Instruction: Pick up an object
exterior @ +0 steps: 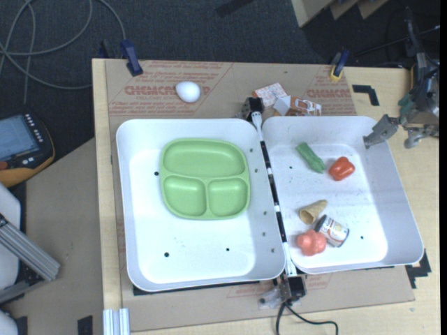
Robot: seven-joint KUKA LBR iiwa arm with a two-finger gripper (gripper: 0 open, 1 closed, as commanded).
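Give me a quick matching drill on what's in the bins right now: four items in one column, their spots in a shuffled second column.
Items:
1. green divided plate
2. green pickle-shaped piece
3. red tomato-like piece
4. small can

Places:
A. right bin, near its front edge, beside a pink piece
B. left bin
C. right bin, far part, nearer the divider between the bins
D. right bin, far part, just right of the green piece

Pairs: 1-B, 2-C, 3-D, 4-A
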